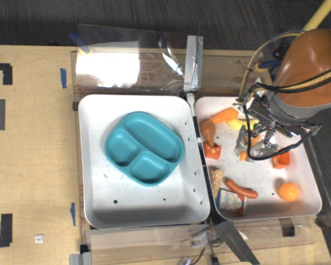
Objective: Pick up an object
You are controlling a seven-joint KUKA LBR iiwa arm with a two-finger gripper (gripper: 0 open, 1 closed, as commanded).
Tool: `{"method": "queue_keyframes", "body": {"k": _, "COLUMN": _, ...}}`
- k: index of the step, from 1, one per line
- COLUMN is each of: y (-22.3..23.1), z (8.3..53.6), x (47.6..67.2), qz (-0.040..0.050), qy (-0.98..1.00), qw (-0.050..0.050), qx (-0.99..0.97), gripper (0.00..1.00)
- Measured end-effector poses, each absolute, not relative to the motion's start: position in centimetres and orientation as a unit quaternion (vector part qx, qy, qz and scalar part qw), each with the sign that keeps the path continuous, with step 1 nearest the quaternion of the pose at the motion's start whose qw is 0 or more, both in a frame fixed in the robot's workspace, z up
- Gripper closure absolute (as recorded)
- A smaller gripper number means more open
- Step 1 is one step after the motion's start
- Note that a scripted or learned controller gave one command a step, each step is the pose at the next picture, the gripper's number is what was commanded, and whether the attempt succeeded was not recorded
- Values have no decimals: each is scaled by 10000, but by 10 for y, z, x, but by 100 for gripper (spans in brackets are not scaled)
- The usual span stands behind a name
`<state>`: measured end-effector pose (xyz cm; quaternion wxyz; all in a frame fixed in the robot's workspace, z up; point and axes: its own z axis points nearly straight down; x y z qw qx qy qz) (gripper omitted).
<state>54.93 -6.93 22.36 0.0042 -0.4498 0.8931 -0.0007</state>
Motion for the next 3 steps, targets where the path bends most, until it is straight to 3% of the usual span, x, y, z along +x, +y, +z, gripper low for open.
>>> {"method": "queue_keyframes", "body": {"k": 1, "y": -114, "z": 148, "x": 534, "qz": 12, "qy": 8411, "qw": 5, "qx": -5409, "gripper": 100}}
{"method": "queue_keyframes", "body": {"k": 2, "y": -139, "z": 109, "x": 485, "qz": -61, "qy": 7803, "qw": 70, "qx": -6253, "gripper": 100}}
{"method": "queue_keyframes", "body": {"k": 3, "y": -140, "z": 107, "x": 484, "qz": -50, "qy": 7806, "qw": 51, "qx": -6250, "gripper": 0}}
